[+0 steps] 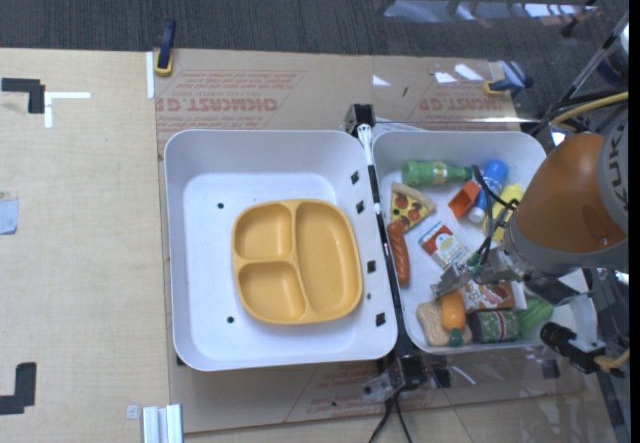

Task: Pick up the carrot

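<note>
1. on the bench, two shallow white plastic bins sit side by side: the left white bin (190, 261) and the right white bin (440, 143).
2. the left white bin holds a yellow three-compartment plastic plate (297, 261), lying flat near its centre.
3. the right white bin holds a green toy bottle (435, 172), a toy pizza slice (408, 203), a red toy sausage (400, 253) and a small printed card (441, 242).
4. the small orange toy carrot (454, 314) lies near the front edge of the right white bin, beside a tan bread-like toy (429, 324).
5. the grey two-finger gripper (462, 279) sits just above the carrot; finger spacing appears narrow, and the carrot is not visibly between the fingers.
</note>
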Motion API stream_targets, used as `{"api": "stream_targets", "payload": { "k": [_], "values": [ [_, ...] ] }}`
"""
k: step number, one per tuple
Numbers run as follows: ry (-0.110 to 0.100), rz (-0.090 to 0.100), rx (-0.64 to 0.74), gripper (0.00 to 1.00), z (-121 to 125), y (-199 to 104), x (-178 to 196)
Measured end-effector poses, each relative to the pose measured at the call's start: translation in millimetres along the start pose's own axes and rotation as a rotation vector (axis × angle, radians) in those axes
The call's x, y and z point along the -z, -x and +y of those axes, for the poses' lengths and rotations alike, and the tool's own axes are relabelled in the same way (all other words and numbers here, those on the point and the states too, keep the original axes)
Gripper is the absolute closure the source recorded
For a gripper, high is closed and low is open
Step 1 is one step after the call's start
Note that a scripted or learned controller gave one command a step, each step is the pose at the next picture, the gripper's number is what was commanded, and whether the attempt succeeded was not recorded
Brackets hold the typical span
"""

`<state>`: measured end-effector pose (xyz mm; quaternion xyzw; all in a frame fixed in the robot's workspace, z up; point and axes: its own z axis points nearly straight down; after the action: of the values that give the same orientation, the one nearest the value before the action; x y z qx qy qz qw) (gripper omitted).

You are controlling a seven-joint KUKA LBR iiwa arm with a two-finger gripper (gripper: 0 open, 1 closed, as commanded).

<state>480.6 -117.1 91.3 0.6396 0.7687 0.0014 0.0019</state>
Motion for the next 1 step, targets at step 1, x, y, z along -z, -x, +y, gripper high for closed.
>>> {"api": "stream_targets", "payload": {
  "k": [1],
  "values": [
    [0.001,0.002,-0.004,1.0,2.5,0.1,6.4]
  ]
}}
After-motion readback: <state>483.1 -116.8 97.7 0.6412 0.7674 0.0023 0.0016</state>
